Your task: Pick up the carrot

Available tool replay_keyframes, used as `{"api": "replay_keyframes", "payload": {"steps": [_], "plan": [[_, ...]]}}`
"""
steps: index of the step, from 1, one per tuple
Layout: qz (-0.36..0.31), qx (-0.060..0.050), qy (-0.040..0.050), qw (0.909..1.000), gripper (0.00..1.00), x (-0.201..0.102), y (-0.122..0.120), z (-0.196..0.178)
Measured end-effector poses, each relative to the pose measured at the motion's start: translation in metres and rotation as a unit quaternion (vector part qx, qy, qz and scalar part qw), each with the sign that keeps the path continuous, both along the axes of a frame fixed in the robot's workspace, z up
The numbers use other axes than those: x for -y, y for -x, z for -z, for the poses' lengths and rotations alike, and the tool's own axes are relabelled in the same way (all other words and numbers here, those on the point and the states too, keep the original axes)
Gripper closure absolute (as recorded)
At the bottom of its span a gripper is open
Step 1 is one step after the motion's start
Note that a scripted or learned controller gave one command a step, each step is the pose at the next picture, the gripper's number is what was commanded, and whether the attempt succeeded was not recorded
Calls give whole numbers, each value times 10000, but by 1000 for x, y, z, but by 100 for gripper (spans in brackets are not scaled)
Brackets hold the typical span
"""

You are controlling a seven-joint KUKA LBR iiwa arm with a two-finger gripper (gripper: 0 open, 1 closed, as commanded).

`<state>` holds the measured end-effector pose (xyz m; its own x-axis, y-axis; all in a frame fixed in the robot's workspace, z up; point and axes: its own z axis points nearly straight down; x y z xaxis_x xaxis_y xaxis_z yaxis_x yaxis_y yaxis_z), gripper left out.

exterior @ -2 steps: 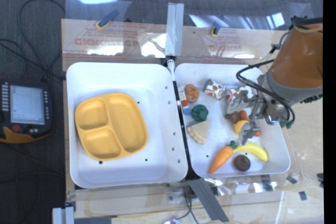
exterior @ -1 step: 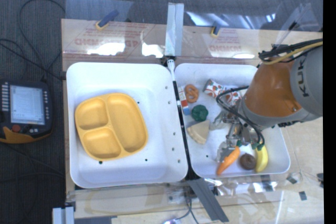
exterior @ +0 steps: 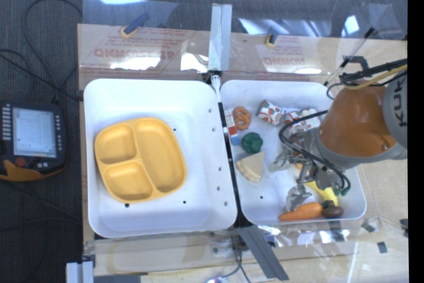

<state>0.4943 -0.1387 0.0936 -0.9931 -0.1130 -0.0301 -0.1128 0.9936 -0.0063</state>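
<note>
From the overhead camera, the carrot [exterior: 301, 212] lay along the front wall of the right bin [exterior: 265, 217], its thick end just beside a dark brown piece [exterior: 333, 211] in the corner. The gripper [exterior: 299, 194] hung directly above the carrot, and its 2 fingers looked slightly parted with nothing between them, the tips close over the carrot's top. A yellow item [exterior: 327, 195] sat just behind the carrot. Further back were a pale wedge [exterior: 250, 168], a green ball [exterior: 251, 141] and a pretzel [exterior: 241, 117]. The left bin [exterior: 112, 219] held a yellow divided plate [exterior: 139, 159].
</note>
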Motion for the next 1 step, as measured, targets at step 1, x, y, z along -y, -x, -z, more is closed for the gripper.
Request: {"api": "replay_keyframes", "payload": {"steps": [1], "plan": [[-131, -50, 13, 9999, 0, 65, -50, 2]]}}
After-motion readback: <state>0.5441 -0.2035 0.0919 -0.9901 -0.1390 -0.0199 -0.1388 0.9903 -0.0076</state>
